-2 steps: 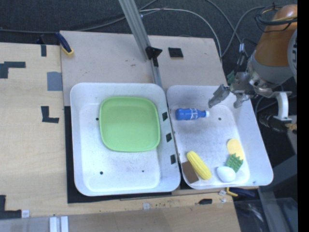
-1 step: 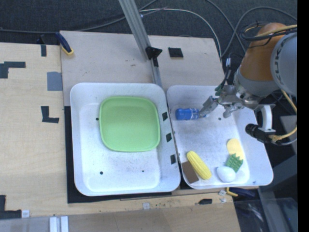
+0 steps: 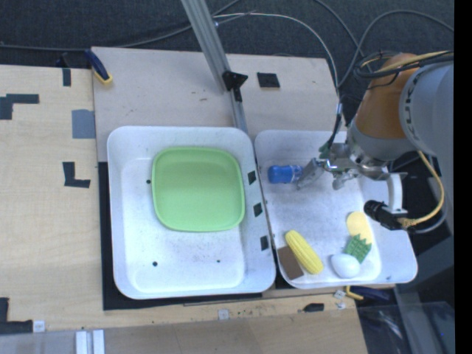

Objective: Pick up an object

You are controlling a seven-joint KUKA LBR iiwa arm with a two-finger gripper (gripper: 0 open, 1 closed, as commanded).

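Light wood-grain table (image 3: 44, 220) with scattered black tape marks (image 3: 74, 174) and a grey patch. A paler board (image 3: 162, 91) lies on it. Dark carpeted floor (image 3: 88, 9) beyond the far edge. A slanted grey metal pole (image 3: 210, 39) rises from the board. Cables (image 3: 295, 21) trail across the floor. Lighting even.

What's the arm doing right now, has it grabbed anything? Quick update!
Gripper low in the right bin, beside the blue object; nothing seen between its fingers. Corn, yellow toy, white piece lie untouched. Nothing in the way.
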